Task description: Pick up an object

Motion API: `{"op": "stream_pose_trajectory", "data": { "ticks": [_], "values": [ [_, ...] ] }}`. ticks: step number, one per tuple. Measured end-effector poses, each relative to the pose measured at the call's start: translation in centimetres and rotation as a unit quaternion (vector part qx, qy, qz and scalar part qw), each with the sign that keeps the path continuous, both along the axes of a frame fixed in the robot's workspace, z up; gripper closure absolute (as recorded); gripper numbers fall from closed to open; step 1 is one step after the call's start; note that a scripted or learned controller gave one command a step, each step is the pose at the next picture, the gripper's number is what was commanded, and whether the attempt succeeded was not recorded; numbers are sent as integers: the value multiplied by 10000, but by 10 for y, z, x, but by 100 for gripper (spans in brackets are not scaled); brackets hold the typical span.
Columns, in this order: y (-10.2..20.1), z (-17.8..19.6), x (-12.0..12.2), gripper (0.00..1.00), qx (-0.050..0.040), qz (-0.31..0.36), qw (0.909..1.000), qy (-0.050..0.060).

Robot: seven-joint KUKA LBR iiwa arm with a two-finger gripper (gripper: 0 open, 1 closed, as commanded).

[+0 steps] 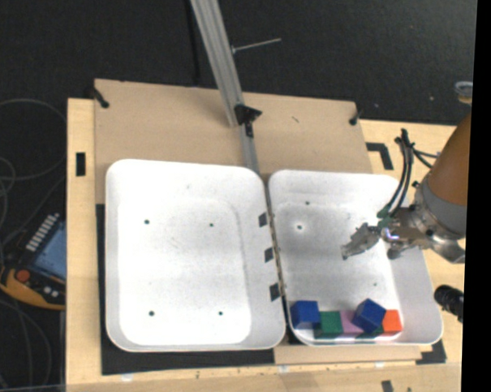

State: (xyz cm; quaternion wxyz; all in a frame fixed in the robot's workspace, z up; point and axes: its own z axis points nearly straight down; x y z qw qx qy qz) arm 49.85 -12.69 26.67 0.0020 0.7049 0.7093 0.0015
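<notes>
Bench [77,249]: a pale wooden top carrying a tan board at the back and both bins toward the front.
Left bin [186,253]: a shallow white tray with a few small dark dots on its floor.
Right bin [334,211]: the same kind of white tray, touching the left one along a hinged middle seam; all the blocks lie along its near wall.
Arm [451,172]: comes in from the right edge, orange band above a grey wrist, with dark cables looping beside it.
Metal rail [223,64]: a grey strut slanting down from the top toward the seam between the bins.
Gripper [359,243]: hangs over the middle of the right bin, pointing left, well apart from the blocks; nothing is visible between the fingers, and whether the jaws are released or clenched cannot be told.
Blue block [305,312]: leftmost of the row.
Green block [330,323]: just beside the blue one.
Pink block [350,324]: low, between green and the second blue.
Second blue block [369,314]: tilted, against the orange one.
Orange block [392,321]: rightmost, near the bin's corner.
</notes>
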Motion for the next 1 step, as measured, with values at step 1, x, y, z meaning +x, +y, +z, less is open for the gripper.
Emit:
{"op": "stream_pose_trajectory", "data": {
  "ticks": [1],
  "values": [
    [34, -32, -14, 0, 5, -8, 10000, 31]
  ]
}}
